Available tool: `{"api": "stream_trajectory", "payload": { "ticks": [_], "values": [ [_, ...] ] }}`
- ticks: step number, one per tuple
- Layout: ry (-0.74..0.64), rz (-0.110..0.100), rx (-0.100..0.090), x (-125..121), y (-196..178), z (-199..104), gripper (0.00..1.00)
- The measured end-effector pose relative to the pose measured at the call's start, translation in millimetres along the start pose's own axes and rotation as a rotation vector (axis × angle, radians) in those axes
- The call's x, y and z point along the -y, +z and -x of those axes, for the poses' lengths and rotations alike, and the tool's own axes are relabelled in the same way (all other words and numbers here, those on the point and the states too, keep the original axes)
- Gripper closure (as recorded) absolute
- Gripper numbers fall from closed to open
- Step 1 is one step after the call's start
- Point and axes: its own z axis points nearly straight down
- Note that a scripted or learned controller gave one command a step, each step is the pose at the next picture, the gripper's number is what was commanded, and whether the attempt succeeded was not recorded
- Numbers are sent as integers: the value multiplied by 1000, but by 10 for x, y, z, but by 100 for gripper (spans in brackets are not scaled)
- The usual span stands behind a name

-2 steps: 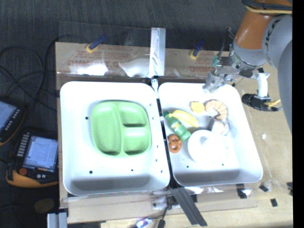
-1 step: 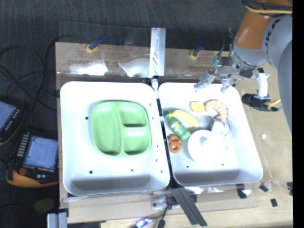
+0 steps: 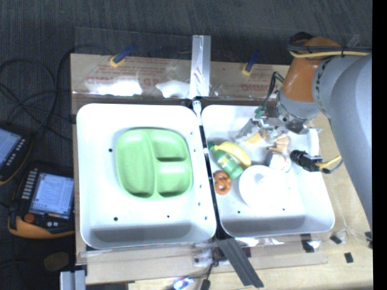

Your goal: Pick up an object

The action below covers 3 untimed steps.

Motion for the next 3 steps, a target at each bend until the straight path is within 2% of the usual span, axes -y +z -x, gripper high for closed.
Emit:
{"api": "stream_trajectory", "payload": {
  "ticks": [1,2,3],
  "values": [
    [-1,-6,-1,7,-51,-4,100],
    [-243,0,1,32,-76,57,100],
    [-77,0,1,-188,-939,-493,100]
  ]
}}
